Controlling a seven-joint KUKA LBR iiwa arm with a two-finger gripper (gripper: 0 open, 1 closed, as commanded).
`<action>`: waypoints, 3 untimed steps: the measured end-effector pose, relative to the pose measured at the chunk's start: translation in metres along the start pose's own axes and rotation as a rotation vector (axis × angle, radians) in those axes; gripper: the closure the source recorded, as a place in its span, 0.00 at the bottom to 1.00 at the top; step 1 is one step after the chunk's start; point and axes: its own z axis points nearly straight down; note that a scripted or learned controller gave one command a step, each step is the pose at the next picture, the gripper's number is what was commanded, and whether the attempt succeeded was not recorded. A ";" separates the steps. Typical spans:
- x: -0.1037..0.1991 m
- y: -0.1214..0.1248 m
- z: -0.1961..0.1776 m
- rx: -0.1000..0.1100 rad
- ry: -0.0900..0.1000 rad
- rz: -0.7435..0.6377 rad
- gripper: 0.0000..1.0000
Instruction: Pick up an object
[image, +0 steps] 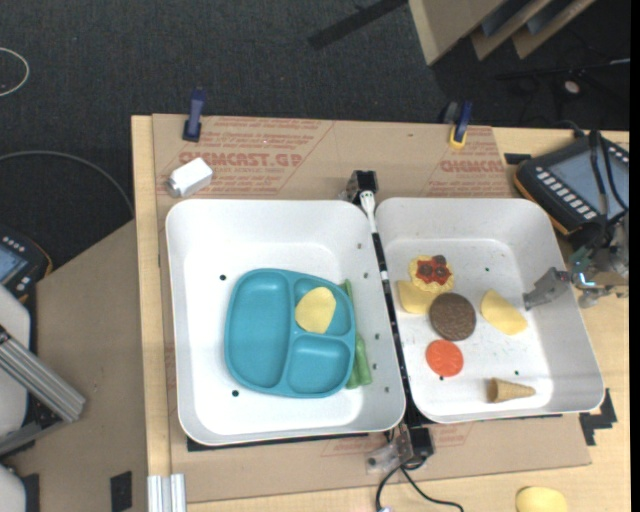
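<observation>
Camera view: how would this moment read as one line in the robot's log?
gripper: at right bin's right wall, nothing seen held | nearest: yellow piece | brown cookie, red disc, cone: untouched | left bin: blue tray

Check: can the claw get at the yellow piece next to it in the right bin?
Probably yes. The claw sits just right of the yellow piece, with bare bin floor between them and nothing stacked on it.

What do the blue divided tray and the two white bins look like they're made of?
Blue divided tray: seems moulded plastic, smooth and matte, with one even colour and rounded compartment walls. Left white bin and right white bin: probably thin formed plastic or foam, with soft rounded rims and a dull, faintly speckled surface. The view can't settle which.
</observation>
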 end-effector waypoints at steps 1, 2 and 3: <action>0.114 -0.037 0.016 0.007 0.008 -0.010 0.00; 0.123 0.008 0.108 0.002 0.002 -0.002 0.00; 0.121 0.007 0.094 -0.001 0.000 0.001 1.00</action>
